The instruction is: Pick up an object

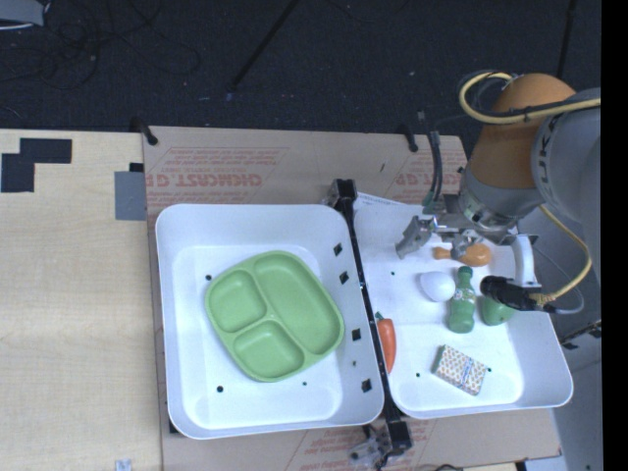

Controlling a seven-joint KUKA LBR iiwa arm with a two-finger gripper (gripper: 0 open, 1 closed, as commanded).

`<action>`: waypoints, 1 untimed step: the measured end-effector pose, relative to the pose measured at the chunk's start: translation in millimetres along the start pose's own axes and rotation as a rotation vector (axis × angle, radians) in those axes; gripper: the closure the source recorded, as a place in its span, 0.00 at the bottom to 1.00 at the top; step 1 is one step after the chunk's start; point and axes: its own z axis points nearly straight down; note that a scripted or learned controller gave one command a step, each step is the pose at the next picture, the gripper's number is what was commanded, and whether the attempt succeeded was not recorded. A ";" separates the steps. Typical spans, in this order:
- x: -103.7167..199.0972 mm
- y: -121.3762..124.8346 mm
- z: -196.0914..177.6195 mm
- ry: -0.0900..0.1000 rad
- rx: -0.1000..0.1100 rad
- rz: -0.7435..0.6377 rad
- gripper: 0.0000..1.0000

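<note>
My gripper (pixel 456 243) hangs over the far part of the right bin (pixel 549 381), and its fingers look spread apart, so open. A small orange object (pixel 475 255) lies just below it, partly hidden by the gripper. Close in front lie a white egg-shaped object (pixel 436 286) and an upright green bottle (pixel 461 302). A second green piece (pixel 494 311) sits beside the bottle. An orange-red carrot-like piece (pixel 388 342) rests against the bin's left wall. A small patterned box (pixel 460 369) lies near the front.
The left bin (pixel 186 381) holds a green divided plate (pixel 273 314). A black divider (pixel 355 283) runs between the two bins. A black cable part (pixel 515 293) hangs off the arm above the right bin's right side. Both bins sit on cardboard.
</note>
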 end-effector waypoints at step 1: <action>3.0 -2.3 64.3 0.000 0.001 0.001 0.00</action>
